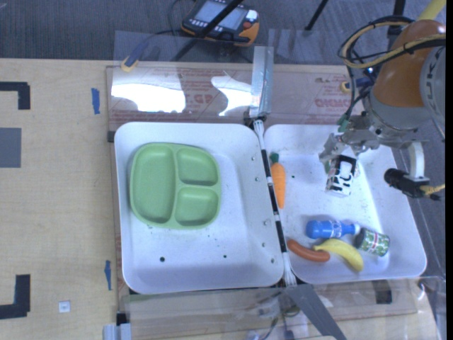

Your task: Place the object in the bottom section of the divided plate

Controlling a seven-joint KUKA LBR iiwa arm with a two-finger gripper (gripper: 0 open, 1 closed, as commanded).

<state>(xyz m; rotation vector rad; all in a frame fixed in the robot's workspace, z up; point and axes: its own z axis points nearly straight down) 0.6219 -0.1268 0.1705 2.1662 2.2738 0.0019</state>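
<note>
the pincer [345,163] hangs over the right bin [403,261], pinching a black-and-white carton [342,176] lifted off the floor, ready to carry. the green divided plate [173,184] waits in the left bin [212,268], well apart.

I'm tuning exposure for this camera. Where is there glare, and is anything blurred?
Camera view: strong white glare on the clear panel behind the left bin; the green divided plate is evenly lit and sharp; the gripper looks slightly soft.
</note>
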